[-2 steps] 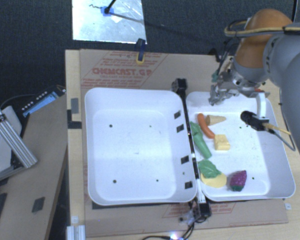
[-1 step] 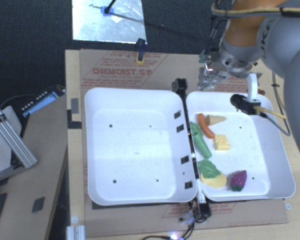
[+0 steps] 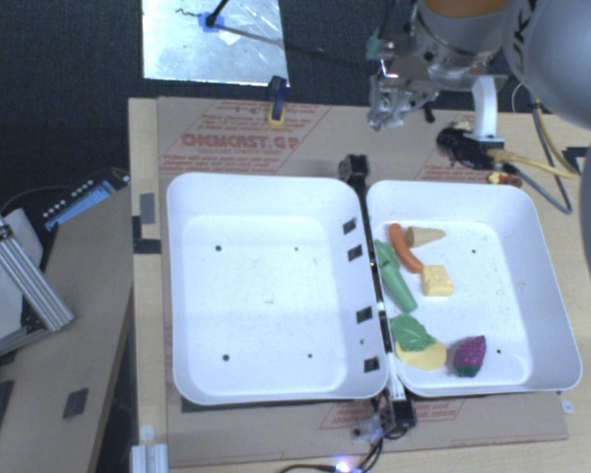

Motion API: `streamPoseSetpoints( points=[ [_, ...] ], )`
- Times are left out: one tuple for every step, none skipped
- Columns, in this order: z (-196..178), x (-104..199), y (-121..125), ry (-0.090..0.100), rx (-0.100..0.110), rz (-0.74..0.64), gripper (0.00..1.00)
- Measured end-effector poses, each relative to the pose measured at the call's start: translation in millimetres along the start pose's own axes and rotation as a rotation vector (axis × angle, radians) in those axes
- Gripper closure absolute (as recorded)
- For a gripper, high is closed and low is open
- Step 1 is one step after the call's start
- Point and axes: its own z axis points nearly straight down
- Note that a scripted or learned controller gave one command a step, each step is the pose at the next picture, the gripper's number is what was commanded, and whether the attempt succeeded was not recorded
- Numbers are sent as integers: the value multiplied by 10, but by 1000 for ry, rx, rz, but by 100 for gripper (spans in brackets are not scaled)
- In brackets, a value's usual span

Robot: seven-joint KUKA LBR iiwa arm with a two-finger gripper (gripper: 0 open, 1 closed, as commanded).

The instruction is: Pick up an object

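Observation:
My gripper (image 3: 386, 114) hangs high above the bench, behind the far edge of the right bin (image 3: 532, 264), with nothing seen between its fingers. In the right bin lie an orange carrot (image 3: 406, 247), a tan cone-shaped piece (image 3: 426, 235), a yellow cheese-like block (image 3: 435, 281), a long green pod (image 3: 394, 279), a green leafy piece (image 3: 411, 331) on a yellow disc (image 3: 424, 356), and a purple grape cluster (image 3: 469, 354). All of these sit in the bin's left half and near corner.
The left bin (image 3: 266, 284) stands beside the right one, joined by a black hinge strip (image 3: 366, 264). A blue and yellow clamp (image 3: 276, 101) sits at the back of the cardboard base. A metal sheet (image 3: 215, 28) lies beyond it.

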Motion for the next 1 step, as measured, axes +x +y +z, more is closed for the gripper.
streamPoseSetpoints(
  points=[
    [794,765,-124,-1,20,2,100]
  ],
)
